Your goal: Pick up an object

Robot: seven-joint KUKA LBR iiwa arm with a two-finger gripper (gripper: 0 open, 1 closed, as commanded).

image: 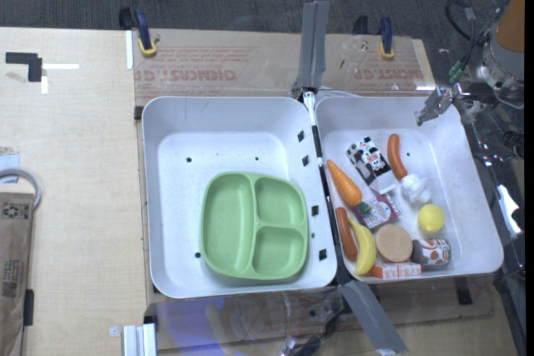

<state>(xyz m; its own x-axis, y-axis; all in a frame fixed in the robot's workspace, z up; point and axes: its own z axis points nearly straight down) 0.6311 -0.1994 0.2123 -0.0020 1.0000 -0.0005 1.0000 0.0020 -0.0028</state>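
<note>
We see the gripper [435, 106] hovering over the right bin's [467, 179] far corner, holding nothing, its opening unclear, toys [384, 204] below awaiting picking.

Green plate [219, 223], black-and-white carton [367, 159]

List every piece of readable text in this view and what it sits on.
"CHEMCAST GP", upside down and repeated, on the protective strip behind the bins.
Small can label: too blurred to read.
Cow-print carton: no legible words.
Brown paper bag: a printed mark, unreadable.
</note>
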